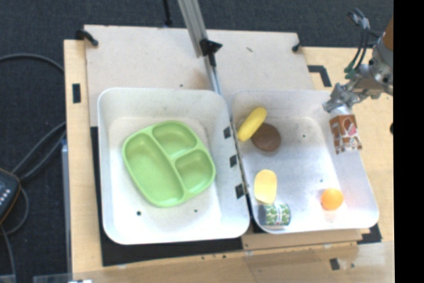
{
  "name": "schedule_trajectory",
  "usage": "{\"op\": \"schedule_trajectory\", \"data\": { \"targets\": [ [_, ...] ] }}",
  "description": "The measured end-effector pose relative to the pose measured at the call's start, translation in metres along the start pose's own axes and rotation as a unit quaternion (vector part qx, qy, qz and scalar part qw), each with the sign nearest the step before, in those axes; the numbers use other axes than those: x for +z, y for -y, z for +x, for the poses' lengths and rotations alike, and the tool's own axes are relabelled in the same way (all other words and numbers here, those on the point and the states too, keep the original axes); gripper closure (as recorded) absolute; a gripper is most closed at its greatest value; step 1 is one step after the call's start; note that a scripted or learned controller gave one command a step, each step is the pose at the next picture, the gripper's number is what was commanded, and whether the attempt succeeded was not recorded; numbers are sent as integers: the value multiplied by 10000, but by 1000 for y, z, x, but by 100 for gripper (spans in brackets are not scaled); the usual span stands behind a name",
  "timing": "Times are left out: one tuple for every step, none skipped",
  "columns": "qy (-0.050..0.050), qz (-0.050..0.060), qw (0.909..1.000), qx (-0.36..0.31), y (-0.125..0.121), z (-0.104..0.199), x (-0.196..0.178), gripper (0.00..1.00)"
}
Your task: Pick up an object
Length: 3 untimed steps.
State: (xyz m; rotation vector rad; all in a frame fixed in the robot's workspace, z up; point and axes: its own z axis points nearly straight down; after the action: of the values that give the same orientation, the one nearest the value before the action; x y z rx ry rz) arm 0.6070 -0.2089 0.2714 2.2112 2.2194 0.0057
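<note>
Your pincer [342, 103] hangs over the right bin's [301, 222] far-right rim, directly above a brown-and-white carton [344, 133]. Whether it's pinching the carton, you can't tell. Nothing's clearly lifted yet; the grab and raise remain.

Grey metal wrist [368, 79] with thin black cables [359, 43] looping above it.

Brown-white carton [344, 132] upright at right bin's [361, 209] right rim.

green tray [168, 162] | yellow banana [252, 124] | brown ball [266, 138] | orange ball [332, 199]
</note>
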Motion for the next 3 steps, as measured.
{"op": "schedule_trajectory", "data": {
  "targets": [
    [-23,34,10000,-20,6,57,-6,100],
    [-17,44,10000,-12,9,103,6,100],
    [-25,41,10000,-21,18,165,9,100]
  ]
}}
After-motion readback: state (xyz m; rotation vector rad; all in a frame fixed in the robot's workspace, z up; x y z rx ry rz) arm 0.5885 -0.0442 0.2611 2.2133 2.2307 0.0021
